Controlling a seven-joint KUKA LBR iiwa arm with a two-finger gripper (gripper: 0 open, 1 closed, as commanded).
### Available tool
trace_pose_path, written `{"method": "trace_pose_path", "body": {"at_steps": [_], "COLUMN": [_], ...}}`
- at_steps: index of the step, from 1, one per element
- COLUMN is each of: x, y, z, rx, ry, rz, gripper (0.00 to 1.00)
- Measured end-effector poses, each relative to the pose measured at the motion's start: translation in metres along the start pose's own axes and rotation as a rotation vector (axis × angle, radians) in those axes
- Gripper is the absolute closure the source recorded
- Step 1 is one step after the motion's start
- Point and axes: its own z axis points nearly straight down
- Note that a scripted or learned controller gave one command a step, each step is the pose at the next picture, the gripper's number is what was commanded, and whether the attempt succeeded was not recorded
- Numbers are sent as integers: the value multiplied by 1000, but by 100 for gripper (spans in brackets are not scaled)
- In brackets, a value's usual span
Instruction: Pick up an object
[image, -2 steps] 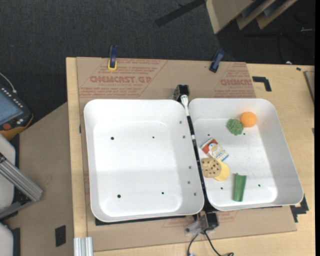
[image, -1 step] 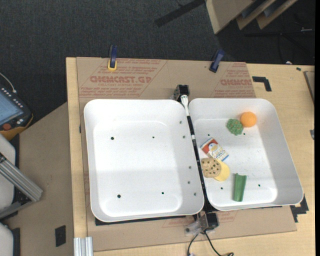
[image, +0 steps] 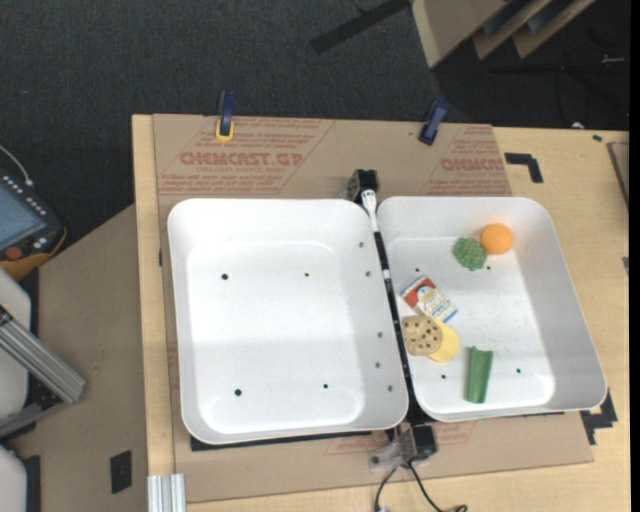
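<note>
Two shallow white bins are set side by side on the worktop, and everything that could be picked up is gathered in the right bin. An orange ball lies near the far edge, touching or just beside a green bumpy piece. Nearer the dividing wall a small printed packet is seen, and just below it a brown biscuit-like disc overlaps a yellow round piece. A green bar lies apart from these, toward the near edge. Nothing is lifted; every item rests on the bin floor. The left bin carries no items. The state of the end effector cannot be told from this view. The step in hand is judged to be the very start: a target is yet to be chosen and approached. The green bar would probably be the easiest choice, since it lies clear of its neighbours; a descent from above with the grip set across its narrow width would be called for. The overlapped disc and the paired ball would be harder to isolate.
</note>
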Motion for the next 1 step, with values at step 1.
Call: {"method": "trace_pose_path", "body": {"at_steps": [1], "x": [0], "y": [0], "z": [-1], "rx": [0], "ry": [0], "rz": [0], "gripper": [100]}}
